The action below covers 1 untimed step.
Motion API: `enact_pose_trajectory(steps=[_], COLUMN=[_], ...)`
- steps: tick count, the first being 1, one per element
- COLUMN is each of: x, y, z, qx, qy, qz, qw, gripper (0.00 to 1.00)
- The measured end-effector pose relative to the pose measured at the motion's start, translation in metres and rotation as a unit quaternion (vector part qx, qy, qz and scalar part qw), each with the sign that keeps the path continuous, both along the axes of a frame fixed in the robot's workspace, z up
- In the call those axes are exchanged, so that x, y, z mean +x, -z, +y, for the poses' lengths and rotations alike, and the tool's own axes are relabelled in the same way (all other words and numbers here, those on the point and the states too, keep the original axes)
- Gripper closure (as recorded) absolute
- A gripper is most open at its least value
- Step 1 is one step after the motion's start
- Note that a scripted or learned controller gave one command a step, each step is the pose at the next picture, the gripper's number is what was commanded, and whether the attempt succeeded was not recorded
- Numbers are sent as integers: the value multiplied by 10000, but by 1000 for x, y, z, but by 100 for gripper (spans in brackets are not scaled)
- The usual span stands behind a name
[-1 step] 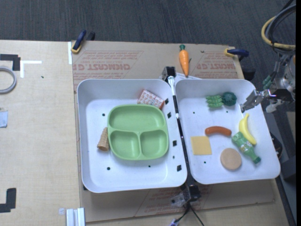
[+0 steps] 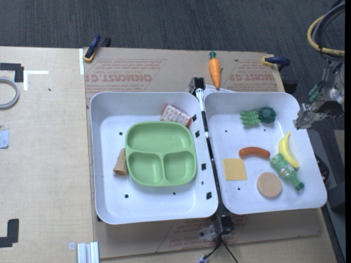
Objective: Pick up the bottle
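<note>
A sheet of brown cardboard (image 2: 131, 73) printed with red lettering covers a pale wooden bench (image 2: 41, 163), held at its far corners by two blue clamps, and beyond the bench lies dark grey carpet (image 2: 164, 10). Two shallow white bins sit side by side on the cardboard. The left bin (image 2: 104, 201) holds three things: one green divided plate (image 2: 161, 152) with three compartments, one tan wedge like a piece of bread (image 2: 120, 162) just beside the plate's left edge, and one small red-patterned packet (image 2: 175, 114) near the plate's far rim. The right bin (image 2: 236, 199) holds six: one green bottle (image 2: 286, 170) lying on its side near the right wall, one banana (image 2: 287, 150) touching its upper end, one sausage (image 2: 254, 152), one yellow cheese slice (image 2: 235, 169), one round biscuit (image 2: 269, 184) and one broccoli piece (image 2: 258, 116). A single carrot (image 2: 214, 69) lies on the cardboard beyond the bins. The gripper (image 2: 303, 119) hangs at the right bin's right rim (too dark and small to tell how it stands), apart from the bottle.
</note>
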<state>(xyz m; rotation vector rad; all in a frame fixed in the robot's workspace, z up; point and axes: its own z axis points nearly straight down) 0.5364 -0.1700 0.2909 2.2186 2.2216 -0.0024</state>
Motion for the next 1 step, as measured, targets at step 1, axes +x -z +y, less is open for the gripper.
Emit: enact_pose_trajectory(steps=[1], x=[-44], y=[35], z=[82], qx=[8], qy=[1049], qz=[8], qw=[9945], gripper=[100])
